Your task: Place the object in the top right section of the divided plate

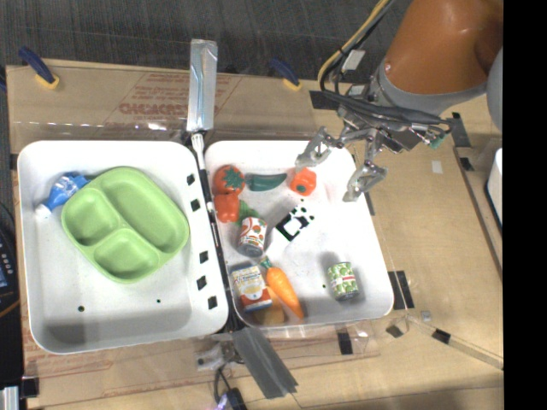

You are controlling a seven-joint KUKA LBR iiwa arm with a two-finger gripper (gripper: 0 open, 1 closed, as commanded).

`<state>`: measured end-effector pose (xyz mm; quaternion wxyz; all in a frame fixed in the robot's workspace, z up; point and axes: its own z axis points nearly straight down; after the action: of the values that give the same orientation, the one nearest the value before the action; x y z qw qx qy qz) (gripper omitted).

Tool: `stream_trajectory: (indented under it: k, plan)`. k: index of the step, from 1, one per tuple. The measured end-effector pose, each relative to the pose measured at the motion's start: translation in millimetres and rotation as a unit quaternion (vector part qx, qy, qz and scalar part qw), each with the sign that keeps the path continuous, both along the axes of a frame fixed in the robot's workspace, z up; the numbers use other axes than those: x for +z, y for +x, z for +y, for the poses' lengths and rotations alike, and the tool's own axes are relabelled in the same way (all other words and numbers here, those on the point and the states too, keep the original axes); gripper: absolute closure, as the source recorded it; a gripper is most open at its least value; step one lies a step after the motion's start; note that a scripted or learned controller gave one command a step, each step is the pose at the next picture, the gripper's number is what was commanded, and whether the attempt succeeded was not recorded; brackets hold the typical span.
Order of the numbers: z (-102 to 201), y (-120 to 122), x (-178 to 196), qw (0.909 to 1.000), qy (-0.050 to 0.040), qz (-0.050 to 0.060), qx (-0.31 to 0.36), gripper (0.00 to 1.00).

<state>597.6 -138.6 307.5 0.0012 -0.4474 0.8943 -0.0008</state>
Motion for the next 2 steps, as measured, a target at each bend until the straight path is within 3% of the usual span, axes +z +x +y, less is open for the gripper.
stream_trajectory:
  k: [1, 2]
  plan:
    - [21, -32, 5, 0.9946, 0.0003, 0.002, 0.103, 0.0]
    - [4, 3, -56, 0.9567, 0.0012, 0.002, 0.291, 0.0]
